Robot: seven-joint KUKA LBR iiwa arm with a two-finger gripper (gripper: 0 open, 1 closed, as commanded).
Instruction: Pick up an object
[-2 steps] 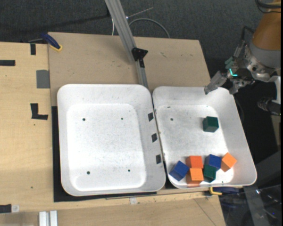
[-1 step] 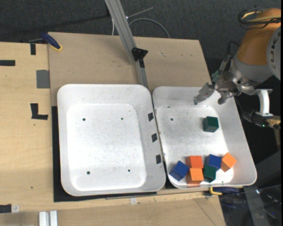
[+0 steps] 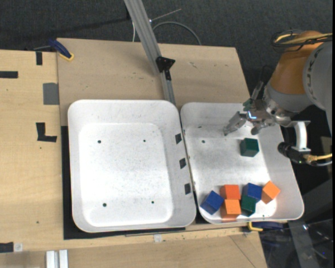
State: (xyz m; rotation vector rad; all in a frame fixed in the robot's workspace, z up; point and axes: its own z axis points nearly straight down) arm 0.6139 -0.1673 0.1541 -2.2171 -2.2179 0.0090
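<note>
The dark green cube (image 3: 249,147), apparently small and rigid, is sitting alone in the middle right of the frame, on the floor of the right-hand shallow white bin (image 3: 212,161). It is likely light and hard, so squeezing two opposite flat faces should be holding it well. The two-finger gripper (image 3: 247,123) is hovering just above it in the frame, fingers spread apart and gripping nothing, the cube lying just below the fingertips.

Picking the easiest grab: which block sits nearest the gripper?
The dark green block lying alone mid-bin, just below the gripper. The other blocks crowd the right bin's near edge.
</note>
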